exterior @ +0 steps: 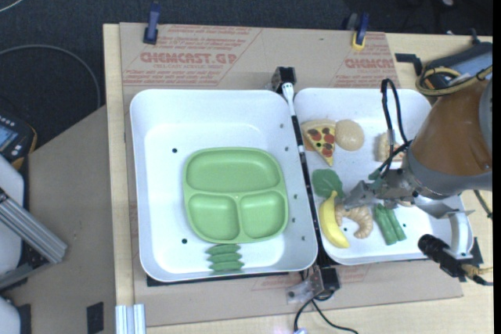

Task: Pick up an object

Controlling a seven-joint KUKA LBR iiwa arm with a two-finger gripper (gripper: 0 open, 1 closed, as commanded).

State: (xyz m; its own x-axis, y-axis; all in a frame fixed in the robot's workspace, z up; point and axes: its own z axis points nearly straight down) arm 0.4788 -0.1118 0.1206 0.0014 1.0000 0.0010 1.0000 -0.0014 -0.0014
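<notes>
The right bin (407,99) holds several toy foods. A pizza slice (319,138) and a beige round piece (349,134) lie at its back. A green leaf (327,182), a yellow banana (332,226), a tan knobbly piece (362,223) and green sticks (389,224) lie toward its front. My gripper (368,196) hangs low over the front group, right above the tan knobbly piece and beside the banana's tip. The orange and grey arm (454,145) hides the bin's right part, including most of a pale item (383,146).
The left bin (156,168) holds a green divided plate (235,194) and a small green ridged piece (225,256) near its front wall. Black clips (285,79) sit where the bins meet. Cables (389,109) trail over the right bin's back.
</notes>
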